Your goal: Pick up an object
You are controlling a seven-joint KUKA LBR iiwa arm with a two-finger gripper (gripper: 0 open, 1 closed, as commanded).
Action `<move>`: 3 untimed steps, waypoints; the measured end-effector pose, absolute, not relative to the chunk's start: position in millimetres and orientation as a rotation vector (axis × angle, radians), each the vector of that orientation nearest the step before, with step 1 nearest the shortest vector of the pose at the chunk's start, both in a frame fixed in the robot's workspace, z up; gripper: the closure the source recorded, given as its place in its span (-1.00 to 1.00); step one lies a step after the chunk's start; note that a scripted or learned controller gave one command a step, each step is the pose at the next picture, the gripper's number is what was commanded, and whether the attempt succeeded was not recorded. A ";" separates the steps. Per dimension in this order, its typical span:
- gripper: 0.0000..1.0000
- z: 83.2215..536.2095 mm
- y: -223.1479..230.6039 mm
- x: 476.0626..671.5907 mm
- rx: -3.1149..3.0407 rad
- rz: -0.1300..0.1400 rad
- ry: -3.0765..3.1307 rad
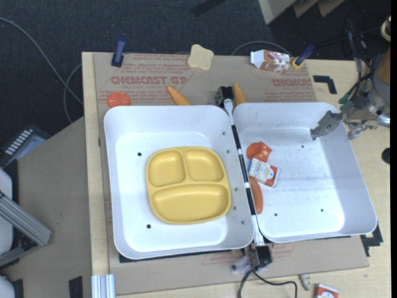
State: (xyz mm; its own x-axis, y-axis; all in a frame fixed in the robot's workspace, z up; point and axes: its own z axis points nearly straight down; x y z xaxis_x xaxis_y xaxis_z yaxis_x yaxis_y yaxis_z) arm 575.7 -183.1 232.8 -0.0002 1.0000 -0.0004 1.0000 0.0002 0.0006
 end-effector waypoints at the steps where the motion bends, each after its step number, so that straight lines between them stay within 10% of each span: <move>1: -1.00 147.2 -103.1 597.7 2.222 -0.001 2.225; 2: -1.00 84.9 -100.1 611.0 2.224 -0.003 2.224; 3: -1.00 84.1 -129.7 519.8 2.224 -0.003 2.220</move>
